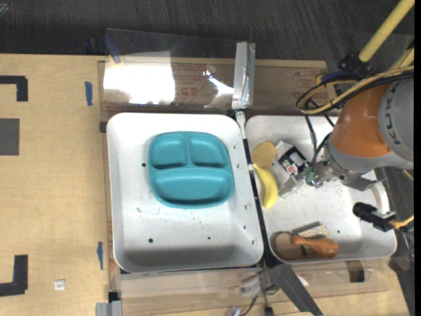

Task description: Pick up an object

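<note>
Nearest the camera, a wooden-handled brush (314,244) lies along the right bin's (348,216) near wall — loose, free to take. Just beyond it the gripper (294,176) reaches left toward the banana (267,185) against the divider; I cannot tell how it is set. Left of it, a teal divided plate (191,168) sits mid-bin. Farther off — brown cardboard bench (52,176), dark carpet (164,5).

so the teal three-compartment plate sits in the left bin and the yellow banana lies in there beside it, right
Not quite. The camera view shows the teal three-compartment plastic plate in the left white bin, but the yellow banana lies in the right white bin, against its left wall.
</note>
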Tool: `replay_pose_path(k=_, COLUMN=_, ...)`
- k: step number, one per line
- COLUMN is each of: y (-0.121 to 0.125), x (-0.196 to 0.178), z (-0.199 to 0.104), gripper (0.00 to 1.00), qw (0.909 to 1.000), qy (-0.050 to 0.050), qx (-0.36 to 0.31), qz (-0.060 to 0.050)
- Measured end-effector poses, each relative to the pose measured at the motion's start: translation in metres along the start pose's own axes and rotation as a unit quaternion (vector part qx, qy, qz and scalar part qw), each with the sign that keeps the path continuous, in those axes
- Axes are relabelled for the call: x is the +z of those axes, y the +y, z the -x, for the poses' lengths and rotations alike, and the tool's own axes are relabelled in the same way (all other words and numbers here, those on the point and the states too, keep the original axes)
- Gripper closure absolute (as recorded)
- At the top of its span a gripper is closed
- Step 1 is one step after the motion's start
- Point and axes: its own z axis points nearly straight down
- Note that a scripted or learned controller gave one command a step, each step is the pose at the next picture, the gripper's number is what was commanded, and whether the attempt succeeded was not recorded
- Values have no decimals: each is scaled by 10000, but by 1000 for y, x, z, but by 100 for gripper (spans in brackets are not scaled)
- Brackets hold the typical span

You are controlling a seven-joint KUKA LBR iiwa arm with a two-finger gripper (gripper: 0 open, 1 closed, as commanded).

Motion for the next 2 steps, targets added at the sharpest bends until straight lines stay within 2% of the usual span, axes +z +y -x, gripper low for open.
replay_pose_path(k=1, y=78, x=4, z=11, gripper=0, qw=9955, qy=26, qx=948, qz=-45)
replay_pose_path(k=2, y=75, x=-7, z=14, gripper=100, qw=9955, qy=2, qx=943, qz=-79)
